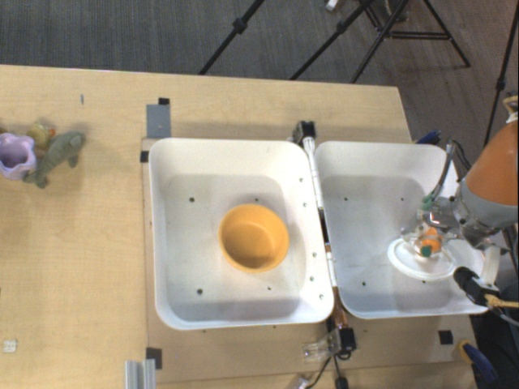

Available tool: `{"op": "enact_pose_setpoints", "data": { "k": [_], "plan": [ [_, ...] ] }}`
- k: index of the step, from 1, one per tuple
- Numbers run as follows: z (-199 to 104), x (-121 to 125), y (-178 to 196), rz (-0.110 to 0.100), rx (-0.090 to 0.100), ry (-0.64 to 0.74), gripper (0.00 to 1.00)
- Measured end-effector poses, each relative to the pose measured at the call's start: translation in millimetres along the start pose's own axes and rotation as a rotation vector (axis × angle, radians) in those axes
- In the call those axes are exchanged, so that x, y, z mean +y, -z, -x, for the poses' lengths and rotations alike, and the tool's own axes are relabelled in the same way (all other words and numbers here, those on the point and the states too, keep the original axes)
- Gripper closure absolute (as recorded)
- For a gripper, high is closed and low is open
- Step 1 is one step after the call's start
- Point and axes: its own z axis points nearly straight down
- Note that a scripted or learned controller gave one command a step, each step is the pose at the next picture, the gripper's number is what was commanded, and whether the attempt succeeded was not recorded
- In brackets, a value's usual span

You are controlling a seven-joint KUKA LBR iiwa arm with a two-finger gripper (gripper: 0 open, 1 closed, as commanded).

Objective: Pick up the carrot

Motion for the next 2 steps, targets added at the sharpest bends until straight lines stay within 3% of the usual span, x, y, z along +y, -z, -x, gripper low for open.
{"op": "enact_pose_setpoints", "data": {
  "k": [1, 2],
  "plan": [
    [-34.8, 98.7, -13.5, -0.004, -0.001, -0.345, 1.0],
    [-73.6, 127.3, 117.6, -0.017, -0.005, -0.487, 1.0]
  ]
}}
